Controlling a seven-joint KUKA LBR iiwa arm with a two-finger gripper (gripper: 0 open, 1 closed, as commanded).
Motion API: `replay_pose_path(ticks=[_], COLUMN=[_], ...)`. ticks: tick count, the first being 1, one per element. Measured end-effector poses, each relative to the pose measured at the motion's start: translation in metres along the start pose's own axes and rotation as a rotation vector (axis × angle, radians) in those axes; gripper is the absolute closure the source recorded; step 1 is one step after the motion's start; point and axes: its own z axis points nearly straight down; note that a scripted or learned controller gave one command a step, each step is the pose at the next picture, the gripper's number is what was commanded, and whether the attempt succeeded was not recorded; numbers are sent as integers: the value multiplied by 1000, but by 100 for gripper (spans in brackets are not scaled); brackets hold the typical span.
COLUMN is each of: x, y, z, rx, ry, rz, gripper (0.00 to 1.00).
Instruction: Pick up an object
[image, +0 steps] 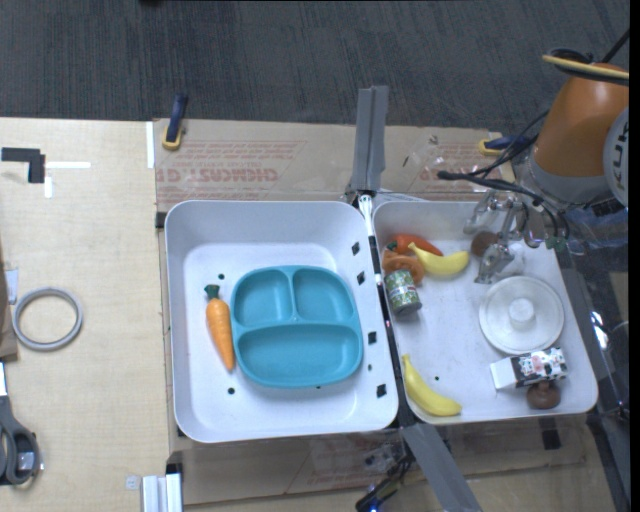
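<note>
My gripper (497, 243) hangs over the back right part of the right bin (455, 345), below the orange band of the arm (580, 110). A small brown object (482, 243) lies right beside it; whether they touch I cannot tell. Close to its left lies a small yellow banana (446, 263), next to red and orange pieces (408, 250) and a green can (403, 294). A round white lid (520, 313) lies just in front of the gripper. A larger banana (431, 392), a white cow-patterned box (530, 368) and a brown ball (543, 396) lie along the front.
The left bin (190, 250) holds a teal divided plate (297, 327) and a carrot (220, 328). A grey divider bar (370, 140) runs between the bins at the back. On the bench at the left lies a grey ring (44, 318).
</note>
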Motion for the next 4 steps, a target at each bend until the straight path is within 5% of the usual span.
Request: replay_pose_path(ticks=[1, 2, 3, 4], x=[146, 98, 44, 41], y=[-11, 70, 84, -30], z=[29, 29, 29, 5], rx=[-1, -1, 2, -3], ry=[1, 0, 6, -1], rz=[-43, 39, 187, 485], gripper=[0, 0, 0, 0])
